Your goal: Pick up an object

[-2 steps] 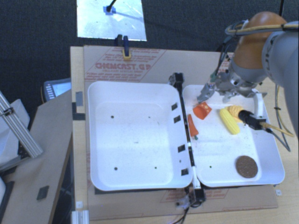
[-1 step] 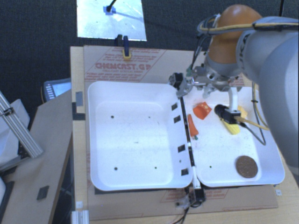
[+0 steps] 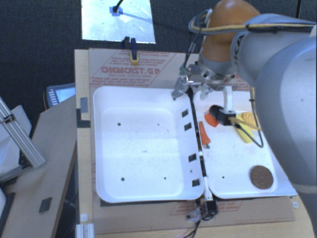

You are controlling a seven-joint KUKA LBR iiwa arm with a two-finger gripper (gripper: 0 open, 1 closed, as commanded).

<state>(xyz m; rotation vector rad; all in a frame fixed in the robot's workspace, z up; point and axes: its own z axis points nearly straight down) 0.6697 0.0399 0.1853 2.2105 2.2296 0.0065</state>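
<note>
Camera view: claw (image 3: 194, 87) hangs over the right bin's (image 3: 233, 188) far left corner. Its opening cannot be judged, and nothing is seen held. Orange stick (image 3: 203, 134) lies nearer the camera, along that bin's left wall. Likely light and stiff; grasp across its middle.

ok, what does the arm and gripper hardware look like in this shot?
The arm is bulky and rounded, with a smooth light-grey casing. Above the wrist sits a glossy orange band, dome-shaped from this angle. A yellowish cable loops around it beside thinner dark leads. The gripper is small, silvery-grey metal. No markings are legible.
</note>
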